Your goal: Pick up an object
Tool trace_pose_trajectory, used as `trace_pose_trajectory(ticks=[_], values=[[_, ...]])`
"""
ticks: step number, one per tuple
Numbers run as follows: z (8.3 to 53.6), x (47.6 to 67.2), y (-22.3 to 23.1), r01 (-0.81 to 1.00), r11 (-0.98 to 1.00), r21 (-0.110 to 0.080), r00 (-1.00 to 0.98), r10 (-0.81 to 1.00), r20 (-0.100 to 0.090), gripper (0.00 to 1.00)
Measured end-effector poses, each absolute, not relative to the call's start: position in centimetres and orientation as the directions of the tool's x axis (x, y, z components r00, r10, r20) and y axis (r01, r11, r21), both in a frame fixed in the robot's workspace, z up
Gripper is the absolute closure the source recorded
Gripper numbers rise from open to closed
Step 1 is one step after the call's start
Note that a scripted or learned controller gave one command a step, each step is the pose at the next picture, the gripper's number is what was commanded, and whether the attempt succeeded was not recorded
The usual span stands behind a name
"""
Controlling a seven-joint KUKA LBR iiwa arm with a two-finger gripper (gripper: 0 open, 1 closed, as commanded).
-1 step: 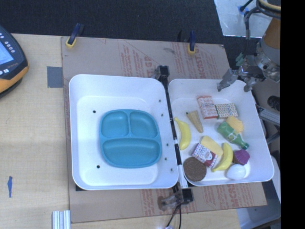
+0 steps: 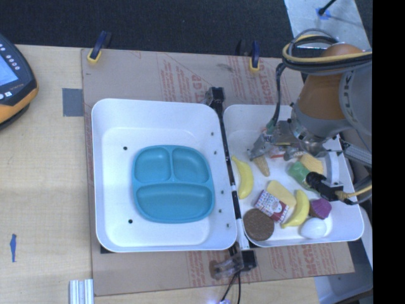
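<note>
Gripper (image 2: 269,145) is hovering w/ fingers spread open, gripping nothing, over the small tan cone-shaped toy (image 2: 261,164) in the right white bin (image 2: 354,223), centre-right of frame. Prob. light, stiff, slick plastic; best pinched across its wide end.

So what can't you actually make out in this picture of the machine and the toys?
- Whether the tool holds anything: too small and blurred in the camera view.
- The green toy: partly hidden under the arm.
- The label on the small packet: too small to read.
- The right bin: its far corner covered by the arm.
</note>
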State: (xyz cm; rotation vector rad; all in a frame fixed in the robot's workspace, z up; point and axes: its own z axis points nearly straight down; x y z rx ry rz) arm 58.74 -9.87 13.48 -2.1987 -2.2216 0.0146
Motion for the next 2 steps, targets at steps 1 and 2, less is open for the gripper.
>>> trace_pose_trajectory(ticks=[1,2], values=[[9.3,61.0,-9.7,1.000,0.006,-0.004,-0.006,1.000,-0.004,0.00],[10.8,61.2,-10.0,1.000,0.004,0.002,-0.004,1.000,-0.007,1.00]])
